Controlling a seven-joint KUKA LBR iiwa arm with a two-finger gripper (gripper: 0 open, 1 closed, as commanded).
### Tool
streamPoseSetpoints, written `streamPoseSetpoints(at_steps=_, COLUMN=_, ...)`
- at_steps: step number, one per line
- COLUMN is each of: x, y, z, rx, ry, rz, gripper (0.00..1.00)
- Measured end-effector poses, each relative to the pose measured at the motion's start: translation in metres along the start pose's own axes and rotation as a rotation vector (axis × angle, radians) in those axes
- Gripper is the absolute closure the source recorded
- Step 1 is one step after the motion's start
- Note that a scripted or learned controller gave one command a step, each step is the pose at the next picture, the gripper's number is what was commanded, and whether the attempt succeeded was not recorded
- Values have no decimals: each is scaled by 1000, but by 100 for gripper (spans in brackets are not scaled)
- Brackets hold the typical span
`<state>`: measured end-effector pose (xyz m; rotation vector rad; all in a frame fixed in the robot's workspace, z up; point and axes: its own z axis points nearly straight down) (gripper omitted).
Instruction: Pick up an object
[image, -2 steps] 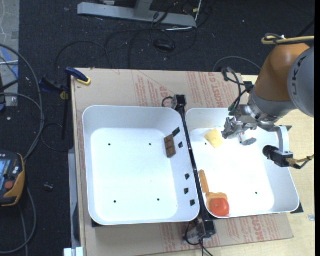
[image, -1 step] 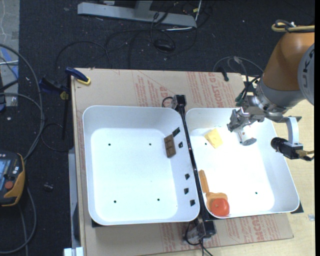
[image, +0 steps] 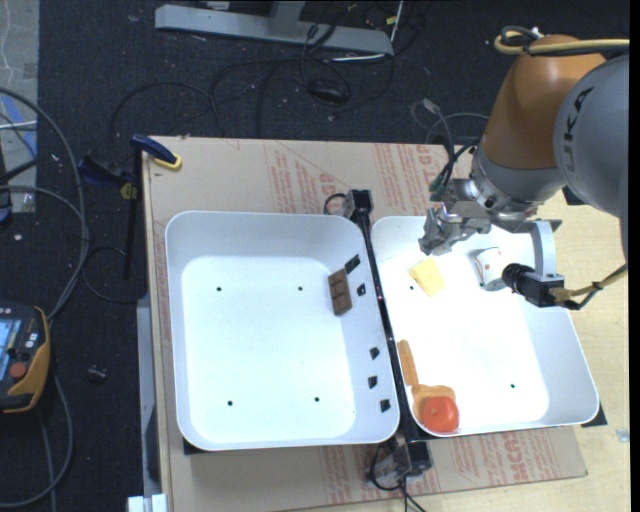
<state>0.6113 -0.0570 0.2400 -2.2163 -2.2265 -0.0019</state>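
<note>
One pincer (image: 440, 235) above right bin (image: 560, 370), near yellow block (image: 428, 277); finger spread can't tell

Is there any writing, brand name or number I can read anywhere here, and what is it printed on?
"KU": dark letters on the grey arm, cut off at the picture's edge.
Red print along the cardboard sheet under the bins: too blurred to read.
Handheld controller: screen too small to read.

Dark floor (image: 80, 90), strewn cables (image: 250, 70), cardboard benchtop (image: 260, 170)
</note>
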Motion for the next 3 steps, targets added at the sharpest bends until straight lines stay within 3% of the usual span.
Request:
streamPoseSetpoints(at_steps=2, x=95, y=23, z=-10, rx=0, ry=0, rz=1, gripper=100)
streamPoseSetpoints(at_steps=3, x=154, y=23, z=3, rx=2, ry=0, rz=0, gripper=100)
